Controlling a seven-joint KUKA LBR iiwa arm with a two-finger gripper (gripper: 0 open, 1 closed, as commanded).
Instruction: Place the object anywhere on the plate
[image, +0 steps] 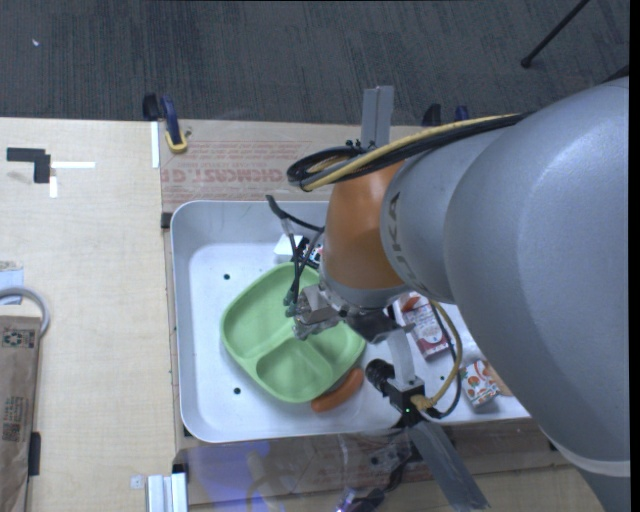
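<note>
A light green divided plate (272, 335) lies in the white bin (200, 300), tilted toward the bin's near right. An orange, carrot-like object (337, 392) rests against the plate's near right rim, on the bin floor. My gripper (308, 318) hangs over the plate's right part, beneath the orange wrist band (358, 235). The wrist hides the fingertips. A red and white packet (428, 328) lies to the right of the plate, partly under the arm.
A second small red and white packet (482, 384) sits at the bin's near right edge. The large grey arm covers the right side of the view. Cables loop around the wrist. A brown paper bag (18, 385) lies at the far left on the bench.
</note>
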